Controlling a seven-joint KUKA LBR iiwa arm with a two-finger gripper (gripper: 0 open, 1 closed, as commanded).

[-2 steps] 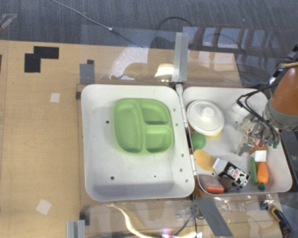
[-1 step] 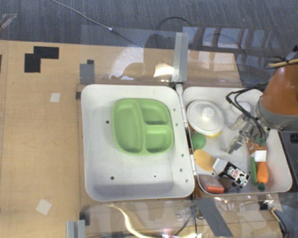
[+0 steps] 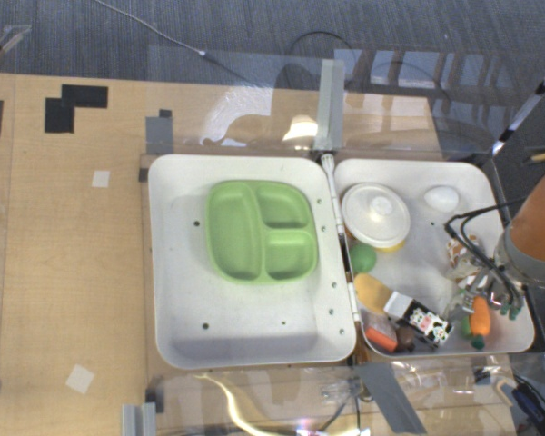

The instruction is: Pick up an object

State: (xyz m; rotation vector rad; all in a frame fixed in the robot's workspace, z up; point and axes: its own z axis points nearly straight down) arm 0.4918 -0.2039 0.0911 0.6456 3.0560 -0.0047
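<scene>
The KUKA arm's gripper (image 3: 480,291) hung low over the right bin (image 3: 490,189), by its far-right wall, directly above a small orange carrot-like toy (image 3: 480,320) w/ green tip. Whether it was released or clenched, cannot tell; cables hid it. Risk, as judged: toy lay close to the wall, so a descent could hit the rim or nudge the toy away. Green divided plate (image 3: 259,230) sat in the left bin (image 3: 177,262).

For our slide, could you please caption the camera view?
Gripper above the right white bin of toys beside a round white lidded bowl; green divided plate in left bin.
</scene>
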